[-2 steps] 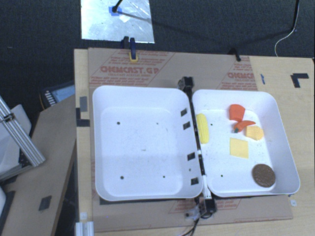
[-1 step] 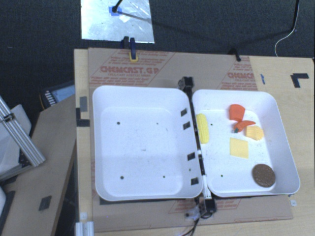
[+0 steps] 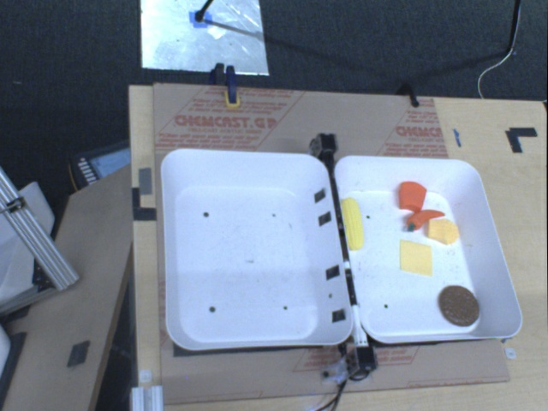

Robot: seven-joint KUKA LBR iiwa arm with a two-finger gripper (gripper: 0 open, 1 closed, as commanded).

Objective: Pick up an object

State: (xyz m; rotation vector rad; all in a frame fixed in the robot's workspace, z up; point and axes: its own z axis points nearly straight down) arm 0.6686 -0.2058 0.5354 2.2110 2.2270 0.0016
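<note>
arm pose cannot be told, gripper pose and state cannot be told either

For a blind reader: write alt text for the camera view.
Two shallow white bins sit side by side; the right bin holds a yellow corn cob, orange carrot, two yellow cheese pieces and a brown round cookie.

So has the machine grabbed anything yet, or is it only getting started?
Nothing looks done yet. All the items lie in the right bin: the corn cob, orange carrot, small orange block, yellow square slice and brown round cookie. Nothing is in hand. The whole job remains: reaching in, closing on one item and lifting it.
</note>
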